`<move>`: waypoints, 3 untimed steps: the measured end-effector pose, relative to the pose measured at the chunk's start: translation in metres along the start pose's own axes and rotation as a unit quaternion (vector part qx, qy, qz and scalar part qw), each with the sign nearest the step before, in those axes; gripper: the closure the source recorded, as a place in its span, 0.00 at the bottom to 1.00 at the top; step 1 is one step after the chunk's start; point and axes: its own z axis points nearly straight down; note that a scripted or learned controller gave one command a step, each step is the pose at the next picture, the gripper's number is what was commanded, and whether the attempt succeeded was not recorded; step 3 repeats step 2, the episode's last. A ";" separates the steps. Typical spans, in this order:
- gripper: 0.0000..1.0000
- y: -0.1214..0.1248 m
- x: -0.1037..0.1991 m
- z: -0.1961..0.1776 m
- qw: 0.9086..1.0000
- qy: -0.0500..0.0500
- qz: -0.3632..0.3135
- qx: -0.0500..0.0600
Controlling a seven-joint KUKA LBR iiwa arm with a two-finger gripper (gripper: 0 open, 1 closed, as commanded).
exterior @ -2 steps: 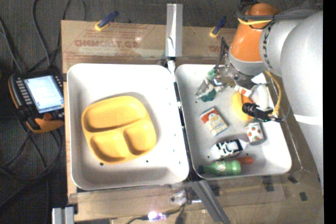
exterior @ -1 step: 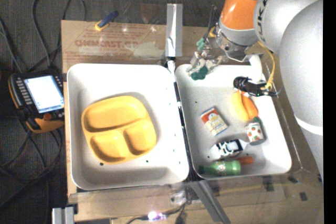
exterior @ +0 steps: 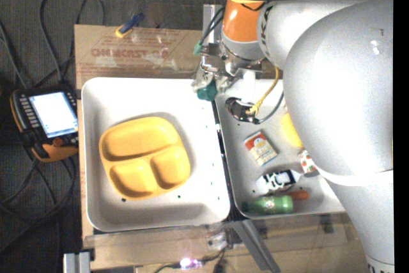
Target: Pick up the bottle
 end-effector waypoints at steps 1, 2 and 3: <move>1.00 -0.017 0.039 -0.054 0.981 -0.001 0.192 -0.001; 1.00 -0.017 0.038 -0.062 0.981 -0.005 0.192 -0.001; 1.00 -0.017 0.038 -0.062 0.981 -0.005 0.192 -0.001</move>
